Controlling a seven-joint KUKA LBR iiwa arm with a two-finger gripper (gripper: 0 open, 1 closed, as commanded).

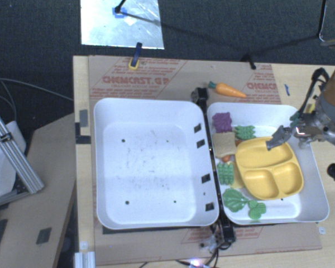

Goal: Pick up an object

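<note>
Cardboard-topped bench (156, 74) carries two white bins (151, 166); I see one yellow tray (268, 169), tool (279, 137) state unclear.

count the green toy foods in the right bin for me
3 show: one above the yellow tray, one left of it, one below it. The tray may hide more.

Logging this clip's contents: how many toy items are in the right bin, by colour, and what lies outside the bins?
Yellow: 1, divided tray
Purple: 1, purple toy
Green: 3, top piece, middle piece, bottom leafy piece
Tan: 1, tan slice
Orange, outside the bins: 1, carrot
Total: 7
</note>
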